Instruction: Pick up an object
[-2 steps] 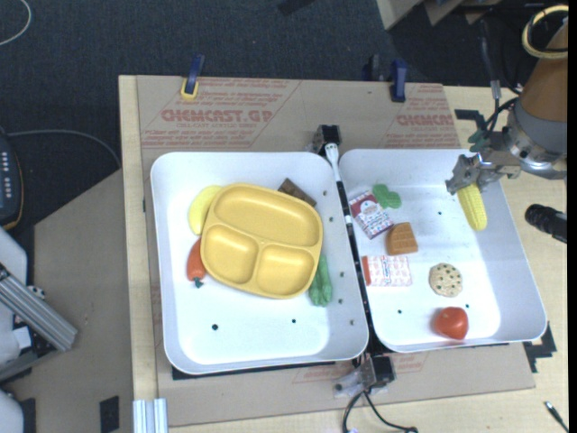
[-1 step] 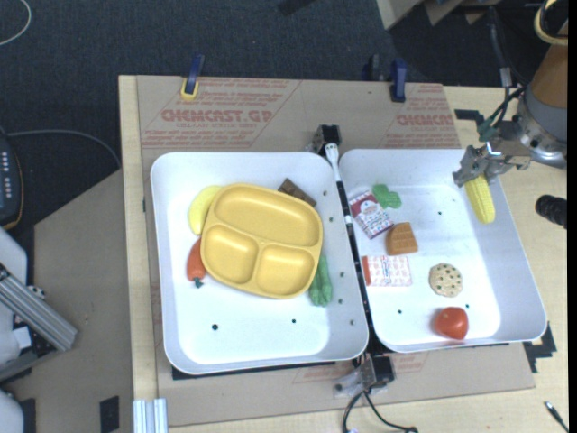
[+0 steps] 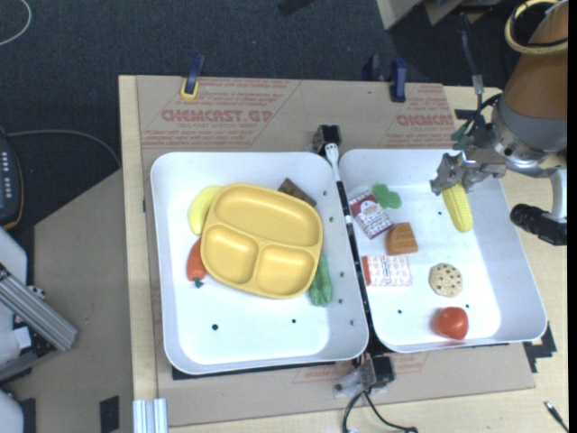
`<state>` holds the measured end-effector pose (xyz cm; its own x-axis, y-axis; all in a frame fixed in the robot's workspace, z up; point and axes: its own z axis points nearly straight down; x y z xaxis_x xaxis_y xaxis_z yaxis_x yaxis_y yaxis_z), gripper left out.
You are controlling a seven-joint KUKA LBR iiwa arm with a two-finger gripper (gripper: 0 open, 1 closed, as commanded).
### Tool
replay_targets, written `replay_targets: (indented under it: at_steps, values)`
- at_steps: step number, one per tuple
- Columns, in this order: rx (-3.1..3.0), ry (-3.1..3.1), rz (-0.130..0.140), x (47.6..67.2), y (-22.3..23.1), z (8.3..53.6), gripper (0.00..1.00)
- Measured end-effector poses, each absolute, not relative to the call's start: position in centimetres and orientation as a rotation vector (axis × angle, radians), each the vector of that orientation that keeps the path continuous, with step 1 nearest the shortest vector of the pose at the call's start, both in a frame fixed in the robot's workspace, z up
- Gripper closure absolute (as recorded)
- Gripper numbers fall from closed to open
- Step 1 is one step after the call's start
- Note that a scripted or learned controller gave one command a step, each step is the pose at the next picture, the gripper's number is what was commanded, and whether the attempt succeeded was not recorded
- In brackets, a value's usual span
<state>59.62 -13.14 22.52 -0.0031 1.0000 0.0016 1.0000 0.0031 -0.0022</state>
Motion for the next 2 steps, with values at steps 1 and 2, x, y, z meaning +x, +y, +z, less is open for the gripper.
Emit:
replay_targets:
  at_steps: [1, 2]
  values:
    - [-2.214, -2.225, 0.000, 58.3, -8.3, 23.4, 1.00]
    - [-2.212, -2.226, -0.001, 58.4, -2.8, 23.2, 1.00]
